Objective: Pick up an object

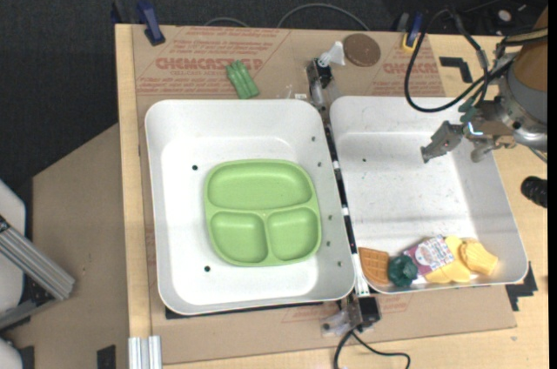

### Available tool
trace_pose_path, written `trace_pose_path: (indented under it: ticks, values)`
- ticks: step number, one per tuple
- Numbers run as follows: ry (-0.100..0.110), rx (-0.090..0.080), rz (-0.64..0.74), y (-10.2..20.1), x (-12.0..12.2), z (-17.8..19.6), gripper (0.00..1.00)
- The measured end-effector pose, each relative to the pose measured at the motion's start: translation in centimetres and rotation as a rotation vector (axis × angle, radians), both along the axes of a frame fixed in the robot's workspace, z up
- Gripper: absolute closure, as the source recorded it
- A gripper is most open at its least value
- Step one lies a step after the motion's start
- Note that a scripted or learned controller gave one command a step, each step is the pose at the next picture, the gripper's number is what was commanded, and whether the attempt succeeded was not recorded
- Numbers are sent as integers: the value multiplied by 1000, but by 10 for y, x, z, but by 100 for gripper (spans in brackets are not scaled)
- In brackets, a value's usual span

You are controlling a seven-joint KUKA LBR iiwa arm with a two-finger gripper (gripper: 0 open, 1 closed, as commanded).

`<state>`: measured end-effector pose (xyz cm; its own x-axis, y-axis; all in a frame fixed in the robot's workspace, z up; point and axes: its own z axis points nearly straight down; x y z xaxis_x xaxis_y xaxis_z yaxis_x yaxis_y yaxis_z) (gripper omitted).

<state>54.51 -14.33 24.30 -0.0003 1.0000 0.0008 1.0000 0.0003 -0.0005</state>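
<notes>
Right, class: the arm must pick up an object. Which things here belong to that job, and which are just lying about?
Job:
gripper above the right bin
toy pile in that bin's near corner

Lying about:
green divided tray in the left bin
green clip on the cardboard
brown disc

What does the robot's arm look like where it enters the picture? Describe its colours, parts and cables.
The arm is grey with an orange band above the wrist. Black cables loop beside it. Its gripper is grey metal ending in two dark fingers.
</notes>
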Motion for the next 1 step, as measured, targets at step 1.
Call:
trace_pose_path:
  ticks: [1]
  values:
    - [4, -2, -5, -63, -1, -42, 0]
